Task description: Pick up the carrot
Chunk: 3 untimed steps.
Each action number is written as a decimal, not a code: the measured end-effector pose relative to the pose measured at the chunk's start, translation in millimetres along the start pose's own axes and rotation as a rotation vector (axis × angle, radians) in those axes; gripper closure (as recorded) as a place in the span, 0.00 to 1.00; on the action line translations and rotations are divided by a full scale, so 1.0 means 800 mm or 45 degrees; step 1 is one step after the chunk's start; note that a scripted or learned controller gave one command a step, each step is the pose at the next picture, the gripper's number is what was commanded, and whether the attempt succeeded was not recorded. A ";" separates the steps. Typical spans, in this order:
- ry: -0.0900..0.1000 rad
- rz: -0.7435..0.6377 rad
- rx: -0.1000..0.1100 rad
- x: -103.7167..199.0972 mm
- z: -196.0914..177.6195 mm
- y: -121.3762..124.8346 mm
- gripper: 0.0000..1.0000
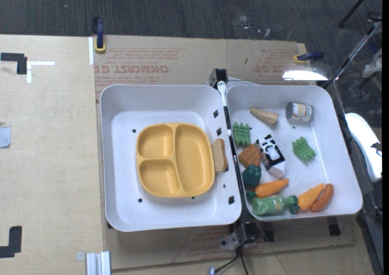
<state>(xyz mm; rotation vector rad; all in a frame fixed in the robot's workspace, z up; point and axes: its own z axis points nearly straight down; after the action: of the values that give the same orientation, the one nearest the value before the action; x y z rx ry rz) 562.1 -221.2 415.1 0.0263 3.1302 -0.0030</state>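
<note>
An orange carrot (271,188) lies in the right bin (340,146) near its front left, pointing right, with a dark green leafy top (251,176) at its left end. A second orange, carrot-like piece (310,196) lies further right along the front wall, pressed against a reddish sausage (324,198). A green bottle (271,205) lies on its side just in front of the carrot, touching it.
The right bin also holds a brown waffle (250,156), a black-and-white tag (271,149), two green toys (242,134) (303,149), a beige cone (264,115) and a can (299,111). The left bin (115,146) holds a yellow divided plate (175,159) and a bread slice (219,155).
</note>
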 end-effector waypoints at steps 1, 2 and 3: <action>0.007 -0.374 -0.004 0.103 0.065 -0.002 0.00; -0.004 -0.817 -0.001 0.050 -0.031 -0.001 0.00; -0.019 -0.810 0.004 0.046 -0.043 0.000 1.00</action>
<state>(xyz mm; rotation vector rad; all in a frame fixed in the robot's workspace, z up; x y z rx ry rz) 524.7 -220.9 449.2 -0.9493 2.9685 -0.0127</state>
